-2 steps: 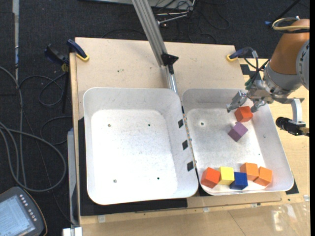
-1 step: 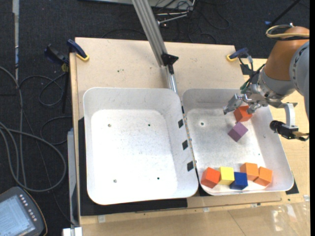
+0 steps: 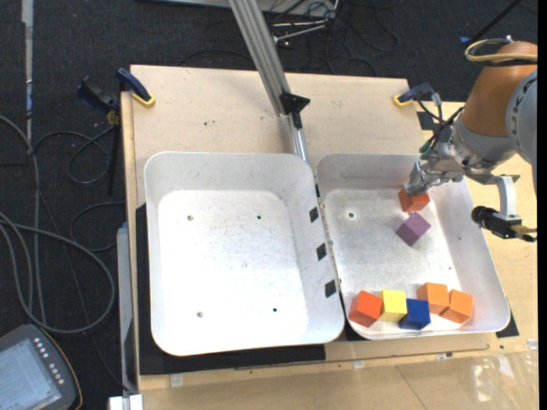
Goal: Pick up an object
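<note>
No writing can be read anywhere. The gripper sits at an orange-red block in the right bin — the block lies at its tip, but its grip state cannot be told. A purple block lies just below. Along the near wall sit orange, yellow and blue blocks — well apart.

Left bin open — blocks crowd (near edge) right bin.
</note>
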